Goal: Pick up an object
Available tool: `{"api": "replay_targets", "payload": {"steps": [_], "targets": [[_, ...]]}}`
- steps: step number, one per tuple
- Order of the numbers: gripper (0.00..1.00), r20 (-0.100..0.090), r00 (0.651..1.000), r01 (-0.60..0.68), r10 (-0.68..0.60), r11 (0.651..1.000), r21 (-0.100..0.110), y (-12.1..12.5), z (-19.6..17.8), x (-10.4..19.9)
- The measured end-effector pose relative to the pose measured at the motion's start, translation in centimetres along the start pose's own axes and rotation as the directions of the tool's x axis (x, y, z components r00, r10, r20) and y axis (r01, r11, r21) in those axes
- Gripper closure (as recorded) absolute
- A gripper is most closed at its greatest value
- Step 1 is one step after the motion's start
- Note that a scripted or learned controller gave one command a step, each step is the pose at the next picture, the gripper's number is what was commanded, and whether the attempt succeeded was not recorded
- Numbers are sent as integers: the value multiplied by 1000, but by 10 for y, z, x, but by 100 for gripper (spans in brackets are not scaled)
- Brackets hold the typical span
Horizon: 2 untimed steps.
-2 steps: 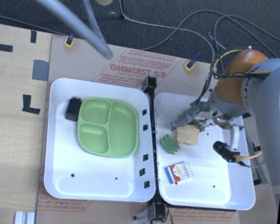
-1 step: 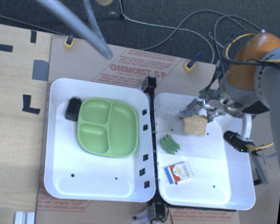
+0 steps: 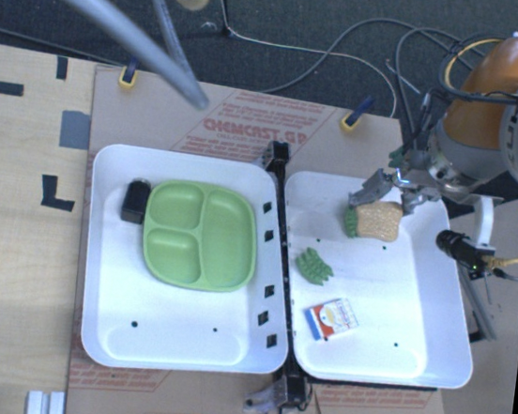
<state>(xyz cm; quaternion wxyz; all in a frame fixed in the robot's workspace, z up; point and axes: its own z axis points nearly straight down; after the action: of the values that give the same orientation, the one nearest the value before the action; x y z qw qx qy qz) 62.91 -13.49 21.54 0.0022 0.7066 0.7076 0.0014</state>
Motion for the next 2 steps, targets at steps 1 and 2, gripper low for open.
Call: {"api": "replay_targets", "payload": {"steps": [1,2], "targets": [[100,0,1000,0,0,1000,2,1,-36,0],[100,-3,1000,6,-6,1000,6,-3,-33,62]]}}
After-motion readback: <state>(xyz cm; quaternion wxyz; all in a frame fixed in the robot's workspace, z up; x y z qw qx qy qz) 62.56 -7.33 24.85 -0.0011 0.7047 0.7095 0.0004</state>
